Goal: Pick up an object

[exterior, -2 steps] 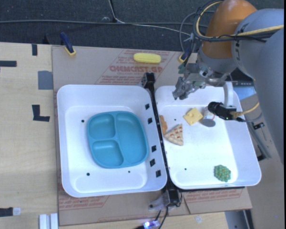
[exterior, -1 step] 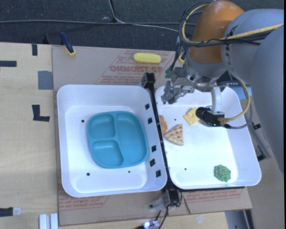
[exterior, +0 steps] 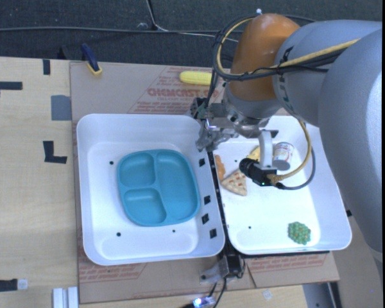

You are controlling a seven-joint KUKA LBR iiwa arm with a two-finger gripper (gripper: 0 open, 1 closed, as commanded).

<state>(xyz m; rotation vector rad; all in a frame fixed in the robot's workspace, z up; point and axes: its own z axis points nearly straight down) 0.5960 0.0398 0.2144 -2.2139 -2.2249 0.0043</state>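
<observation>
Pizza slice (exterior: 235, 183) lay in the right bin (exterior: 321, 236) just below the end effector (exterior: 208, 136), touching nothing of it, green broccoli-like piece (exterior: 299, 232) well off toward the near corner, blue divided plate (exterior: 158, 187) in the left bin (exterior: 93, 172); grip state couldn't be told.

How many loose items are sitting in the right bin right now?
3 I can make out: a pizza slice near the bin's left wall, a yellow-and-white item partly behind the arm, and a green cluster at the front. The arm may hide more.
</observation>
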